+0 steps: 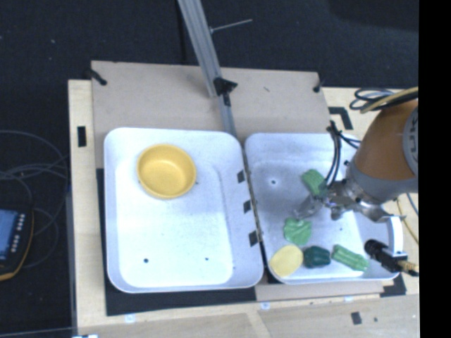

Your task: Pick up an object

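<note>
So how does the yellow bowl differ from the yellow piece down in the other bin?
The yellow bowl sits alone in the left bin; the pale yellow piece lies in the right bin beside green items. The bowl is clearly larger and a deeper yellow. The bowl is hollow and open upward; the piece looks like a solid rounded lump. Both are yellowish and round.

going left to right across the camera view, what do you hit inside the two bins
yellow bowl in the left bin → then in the right bin: pale yellow piece → dark green piece → light green block
</note>
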`<state>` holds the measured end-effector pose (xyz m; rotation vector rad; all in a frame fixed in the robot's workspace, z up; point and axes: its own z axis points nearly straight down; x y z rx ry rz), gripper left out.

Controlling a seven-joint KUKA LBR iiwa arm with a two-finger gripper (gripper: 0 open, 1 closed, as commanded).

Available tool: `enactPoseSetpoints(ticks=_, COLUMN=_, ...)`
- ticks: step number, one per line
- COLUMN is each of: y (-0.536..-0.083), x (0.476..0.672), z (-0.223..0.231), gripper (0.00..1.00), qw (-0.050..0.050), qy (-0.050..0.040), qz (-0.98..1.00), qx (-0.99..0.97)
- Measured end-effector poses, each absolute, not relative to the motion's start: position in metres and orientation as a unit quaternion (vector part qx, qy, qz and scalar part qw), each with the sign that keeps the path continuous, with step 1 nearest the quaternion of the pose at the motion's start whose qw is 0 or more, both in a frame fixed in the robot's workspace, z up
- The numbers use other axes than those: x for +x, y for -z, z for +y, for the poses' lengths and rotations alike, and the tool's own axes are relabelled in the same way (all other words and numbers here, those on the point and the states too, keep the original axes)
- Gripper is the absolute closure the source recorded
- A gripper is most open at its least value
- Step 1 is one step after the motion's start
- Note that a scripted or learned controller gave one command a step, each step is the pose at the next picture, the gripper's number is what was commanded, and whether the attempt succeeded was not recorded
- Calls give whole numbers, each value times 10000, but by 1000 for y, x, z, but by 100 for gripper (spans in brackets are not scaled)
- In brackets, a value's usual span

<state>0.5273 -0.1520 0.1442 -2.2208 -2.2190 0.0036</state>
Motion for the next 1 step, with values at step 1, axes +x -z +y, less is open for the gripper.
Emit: enactPoseSetpoints(ticks=1, y=-157, x=529, z=-152, gripper=100, qw=-5, qy=12, qz=-7066, qx=-7076)
